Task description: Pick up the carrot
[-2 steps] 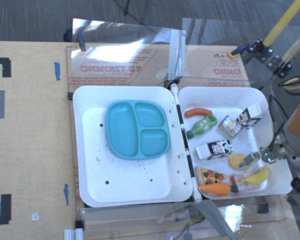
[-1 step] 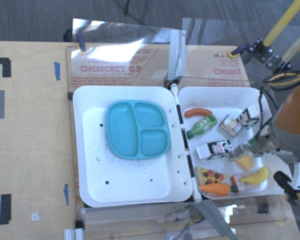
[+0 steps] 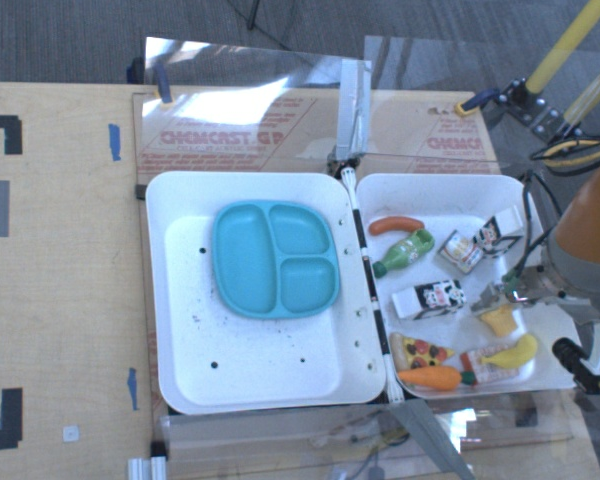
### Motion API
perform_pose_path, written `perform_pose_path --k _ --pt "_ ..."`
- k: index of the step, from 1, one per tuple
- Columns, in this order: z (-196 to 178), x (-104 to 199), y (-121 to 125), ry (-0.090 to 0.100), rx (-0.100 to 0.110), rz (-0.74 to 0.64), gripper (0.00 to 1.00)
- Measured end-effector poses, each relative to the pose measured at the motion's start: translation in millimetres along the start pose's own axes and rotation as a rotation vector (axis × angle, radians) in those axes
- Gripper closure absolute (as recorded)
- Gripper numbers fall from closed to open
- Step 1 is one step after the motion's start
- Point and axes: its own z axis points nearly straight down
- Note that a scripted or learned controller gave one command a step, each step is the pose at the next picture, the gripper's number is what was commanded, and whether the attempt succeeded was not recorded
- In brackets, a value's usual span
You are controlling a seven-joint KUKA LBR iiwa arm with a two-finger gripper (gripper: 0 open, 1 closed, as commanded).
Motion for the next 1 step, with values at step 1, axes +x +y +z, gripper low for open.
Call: perform_pose_path --k 1 --pt "-87.2 69.5 -21.2 0.010 0.016 0.128 1.00"
